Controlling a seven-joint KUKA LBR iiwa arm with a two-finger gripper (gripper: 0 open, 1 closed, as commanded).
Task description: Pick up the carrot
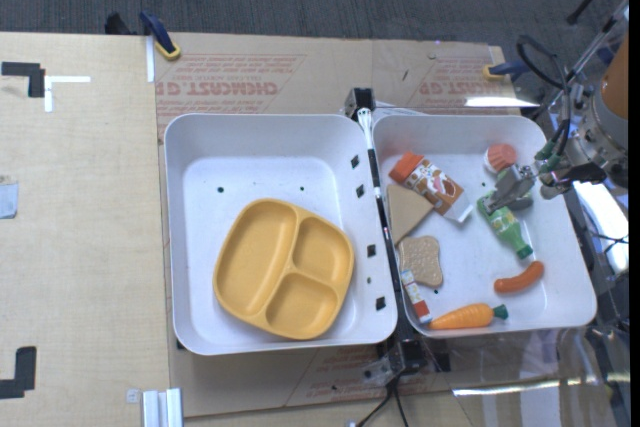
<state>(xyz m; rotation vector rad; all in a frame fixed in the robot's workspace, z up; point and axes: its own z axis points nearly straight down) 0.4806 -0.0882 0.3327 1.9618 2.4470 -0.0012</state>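
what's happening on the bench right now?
The arm reaches in from the right, with its gripper over the right bin, just above a green bottle. The carrot it is meant to pick up lies untouched near the bin's front edge, apart from the gripper. Also in that bin are a sausage, a slice of bread, an orange-and-white packet and a small pinkish item. The left bin holds a yellow divided plate.

The arm (608, 130) was grey metal, with a patch of orange at the picture's right edge above the wrist. Black cables looped beside it. Its gripper (512, 190) was a small grey metal piece with dull, angular fingers.
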